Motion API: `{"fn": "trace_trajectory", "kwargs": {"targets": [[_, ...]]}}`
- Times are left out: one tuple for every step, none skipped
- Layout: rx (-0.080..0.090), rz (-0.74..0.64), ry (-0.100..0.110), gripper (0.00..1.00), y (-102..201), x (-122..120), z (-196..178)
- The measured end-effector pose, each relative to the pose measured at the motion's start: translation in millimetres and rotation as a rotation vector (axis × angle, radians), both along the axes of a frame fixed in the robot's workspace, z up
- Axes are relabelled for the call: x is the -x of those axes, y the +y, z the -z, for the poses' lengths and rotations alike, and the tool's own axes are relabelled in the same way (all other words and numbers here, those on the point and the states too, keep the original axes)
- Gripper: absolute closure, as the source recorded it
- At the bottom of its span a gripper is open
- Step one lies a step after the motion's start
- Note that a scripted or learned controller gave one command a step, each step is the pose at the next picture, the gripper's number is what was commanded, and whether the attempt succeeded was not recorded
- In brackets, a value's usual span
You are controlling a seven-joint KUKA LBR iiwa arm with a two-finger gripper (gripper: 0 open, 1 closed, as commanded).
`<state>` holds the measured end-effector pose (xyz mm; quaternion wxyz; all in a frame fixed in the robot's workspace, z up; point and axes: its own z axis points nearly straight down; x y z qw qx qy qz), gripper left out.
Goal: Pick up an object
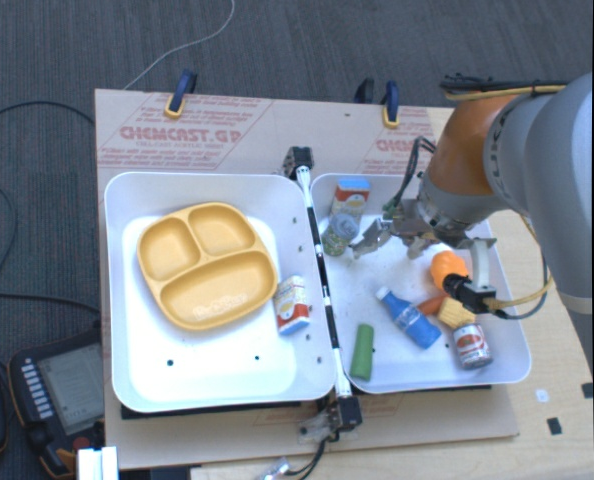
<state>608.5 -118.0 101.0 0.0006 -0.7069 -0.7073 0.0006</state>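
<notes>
Objects crowd the right bin [507,368]: the blue bottle [409,318] lies slantwise, cap toward upper left, and the green marker [363,352] lies nearly along the bin. My claw [385,235] hangs over the bin's upper part, fingers apart, gripping nothing. My wrist hides part of the orange ball [447,266].

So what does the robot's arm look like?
The arm is fat and rounded, smooth grey with a shiny orange band above the wrist. Thin black cables run alongside it. At its end sits a small gripper of silvery metal with dark parts.
</notes>
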Motion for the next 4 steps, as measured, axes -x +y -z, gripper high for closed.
{"fn": "trace_trajectory", "kwargs": {"targets": [[0.003, 0.001, -0.011, 0.00, 1, 75, 12], [0.002, 0.002, -0.014, 1.00, 1, 74, 2], [0.001, -0.001, -0.005, 1.00, 65, -10, -144], [0.000, -0.001, 0.002, 1.00, 134, 54, -96]]}}
